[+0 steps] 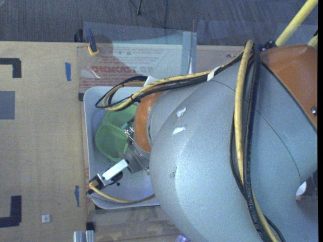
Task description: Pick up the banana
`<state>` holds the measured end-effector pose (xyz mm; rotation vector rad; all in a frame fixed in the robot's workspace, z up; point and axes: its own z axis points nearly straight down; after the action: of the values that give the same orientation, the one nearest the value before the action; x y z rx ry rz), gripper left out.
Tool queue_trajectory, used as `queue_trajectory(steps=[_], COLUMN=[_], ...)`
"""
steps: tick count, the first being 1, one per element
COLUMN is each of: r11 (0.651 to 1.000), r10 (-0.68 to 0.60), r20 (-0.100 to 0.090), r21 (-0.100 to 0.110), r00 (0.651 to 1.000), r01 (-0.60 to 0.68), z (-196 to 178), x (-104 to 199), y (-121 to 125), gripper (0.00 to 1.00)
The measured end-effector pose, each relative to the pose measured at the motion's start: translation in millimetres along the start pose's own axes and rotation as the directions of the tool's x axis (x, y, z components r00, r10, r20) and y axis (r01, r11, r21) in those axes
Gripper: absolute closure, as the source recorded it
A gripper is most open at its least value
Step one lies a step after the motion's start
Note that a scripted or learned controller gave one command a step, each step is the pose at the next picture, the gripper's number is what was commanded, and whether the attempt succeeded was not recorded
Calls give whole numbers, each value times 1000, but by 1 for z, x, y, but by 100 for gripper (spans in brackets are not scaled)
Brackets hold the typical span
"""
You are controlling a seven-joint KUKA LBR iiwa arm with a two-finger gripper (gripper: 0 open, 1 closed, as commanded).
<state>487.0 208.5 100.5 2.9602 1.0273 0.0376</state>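
My grey arm (pixel 217 155) with its orange band (pixel 144 122) spreads across most of the view and covers much of the white bin (pixel 93 135). The wrist end with my gripper (pixel 128 158) points down into the bin's left part, right beside a green rounded object (pixel 112 137). A white and black bracket (pixel 113 174) sticks out from the wrist toward the bin's lower left corner. The arm hides whatever lies under it in the bin.
Yellow and black cables (pixel 151 84) loop from the arm over the bin, and a yellow cable (pixel 118 199) runs along its lower rim. A clear plastic sheet (pixel 141 54) lies behind the bin. The wooden bench (pixel 40 135) stretches to the left.
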Motion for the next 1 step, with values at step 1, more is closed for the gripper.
queue_trajectory(steps=[1], r11=[893], r10=[449], r20=[-5], r21=[13], r00=[893], r01=[-449], z=[6], x=[-15], y=[20], gripper=[100])
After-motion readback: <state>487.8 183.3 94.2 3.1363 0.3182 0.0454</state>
